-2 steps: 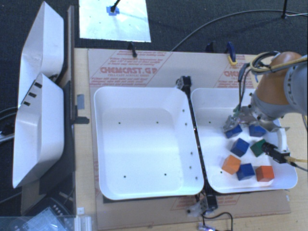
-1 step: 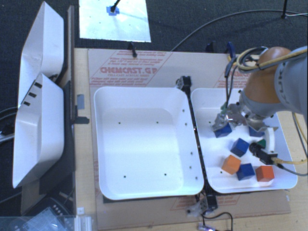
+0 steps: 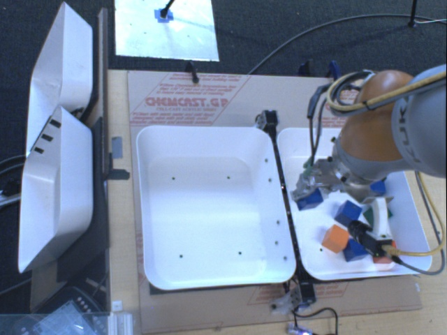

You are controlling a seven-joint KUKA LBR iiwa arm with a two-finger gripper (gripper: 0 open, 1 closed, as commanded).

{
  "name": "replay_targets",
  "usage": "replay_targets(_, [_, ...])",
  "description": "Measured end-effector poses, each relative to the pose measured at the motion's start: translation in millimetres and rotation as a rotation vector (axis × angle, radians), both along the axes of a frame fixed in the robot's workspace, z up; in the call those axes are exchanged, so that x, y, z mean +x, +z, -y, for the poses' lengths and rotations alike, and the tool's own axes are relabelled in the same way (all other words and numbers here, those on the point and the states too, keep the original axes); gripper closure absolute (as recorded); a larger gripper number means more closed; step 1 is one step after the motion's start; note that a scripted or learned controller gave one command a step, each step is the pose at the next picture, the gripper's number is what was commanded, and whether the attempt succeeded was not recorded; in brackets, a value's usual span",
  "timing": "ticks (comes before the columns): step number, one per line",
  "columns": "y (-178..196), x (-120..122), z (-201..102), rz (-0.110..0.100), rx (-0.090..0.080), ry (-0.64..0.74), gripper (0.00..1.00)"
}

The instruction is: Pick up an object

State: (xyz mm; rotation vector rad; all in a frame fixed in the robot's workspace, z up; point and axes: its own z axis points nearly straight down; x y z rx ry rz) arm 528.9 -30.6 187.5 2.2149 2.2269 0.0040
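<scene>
Two white bins (image 3: 209, 152) — tan bench (image 3: 119, 208)

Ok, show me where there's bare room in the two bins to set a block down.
The left bin offers bare white floor from wall to wall. The right bin is crowded: blue blocks, an orange block and the gripper fill its middle and near side. Its only bare strips run along the divider and in the far corner behind the arm.
</scene>
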Motion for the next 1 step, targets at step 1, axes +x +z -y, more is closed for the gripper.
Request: replay_targets(1, [-2.6, -25.9, -107.0, -0.005, 0.001, 0.004, 1.0])
